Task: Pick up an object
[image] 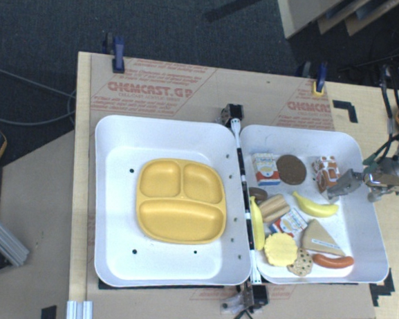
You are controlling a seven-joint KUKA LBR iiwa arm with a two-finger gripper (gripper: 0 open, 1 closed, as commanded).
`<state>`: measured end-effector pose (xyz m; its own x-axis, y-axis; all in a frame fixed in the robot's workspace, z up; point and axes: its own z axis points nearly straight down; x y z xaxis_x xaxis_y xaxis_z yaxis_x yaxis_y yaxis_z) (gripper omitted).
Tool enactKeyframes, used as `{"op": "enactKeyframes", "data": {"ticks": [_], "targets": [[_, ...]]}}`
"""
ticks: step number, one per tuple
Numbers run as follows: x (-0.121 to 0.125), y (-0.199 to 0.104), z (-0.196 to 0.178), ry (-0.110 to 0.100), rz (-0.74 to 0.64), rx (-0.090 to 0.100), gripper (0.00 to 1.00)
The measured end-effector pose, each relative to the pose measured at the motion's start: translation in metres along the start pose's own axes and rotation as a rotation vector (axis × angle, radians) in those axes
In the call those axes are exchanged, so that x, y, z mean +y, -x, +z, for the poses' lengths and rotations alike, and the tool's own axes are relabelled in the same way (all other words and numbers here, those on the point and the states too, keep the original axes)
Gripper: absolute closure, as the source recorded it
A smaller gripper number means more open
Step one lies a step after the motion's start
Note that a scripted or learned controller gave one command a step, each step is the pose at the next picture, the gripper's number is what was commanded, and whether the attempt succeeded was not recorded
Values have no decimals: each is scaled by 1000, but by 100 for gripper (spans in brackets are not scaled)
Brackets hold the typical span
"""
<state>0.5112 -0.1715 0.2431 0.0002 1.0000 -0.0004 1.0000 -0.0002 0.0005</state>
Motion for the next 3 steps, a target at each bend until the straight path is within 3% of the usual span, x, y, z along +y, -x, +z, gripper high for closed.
{"op": "enactKeyframes", "data": {"ticks": [1,2,3], "targets": [[63,-46,164,-6,-7,4,0],[103,15,161,-27,-3,31,0],[145,-84,157,4,-11,0,0]]}}
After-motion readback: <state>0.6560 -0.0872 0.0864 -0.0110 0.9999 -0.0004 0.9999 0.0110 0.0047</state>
